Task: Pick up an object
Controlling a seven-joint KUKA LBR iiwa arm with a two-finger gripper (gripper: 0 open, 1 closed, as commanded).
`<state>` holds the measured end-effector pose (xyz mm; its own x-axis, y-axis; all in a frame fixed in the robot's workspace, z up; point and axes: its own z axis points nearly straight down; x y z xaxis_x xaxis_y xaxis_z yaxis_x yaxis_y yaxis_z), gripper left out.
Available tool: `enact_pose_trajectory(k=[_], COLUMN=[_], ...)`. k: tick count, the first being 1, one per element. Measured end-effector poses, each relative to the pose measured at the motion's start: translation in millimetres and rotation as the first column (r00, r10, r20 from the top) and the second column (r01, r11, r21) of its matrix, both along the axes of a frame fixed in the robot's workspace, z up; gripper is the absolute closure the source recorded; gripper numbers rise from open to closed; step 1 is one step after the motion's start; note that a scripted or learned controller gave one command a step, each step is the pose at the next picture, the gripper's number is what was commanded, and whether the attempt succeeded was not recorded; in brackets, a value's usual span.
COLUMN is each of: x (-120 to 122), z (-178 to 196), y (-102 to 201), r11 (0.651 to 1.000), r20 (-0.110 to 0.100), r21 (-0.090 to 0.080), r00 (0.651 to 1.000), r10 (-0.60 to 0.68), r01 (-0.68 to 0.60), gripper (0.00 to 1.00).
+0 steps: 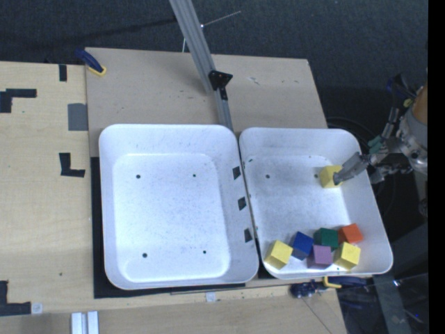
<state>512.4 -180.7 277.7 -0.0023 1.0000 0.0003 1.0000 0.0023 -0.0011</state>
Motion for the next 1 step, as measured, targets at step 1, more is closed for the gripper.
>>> enact_pose_trajectory(k=[1], x=[0.0], z=[0.0], y=[-0.1], r11=[1.000], r20=[0.000], r21=[0.000], r00=[1.000], r10=[0.000], r01=[0.000], gripper=[0.00])
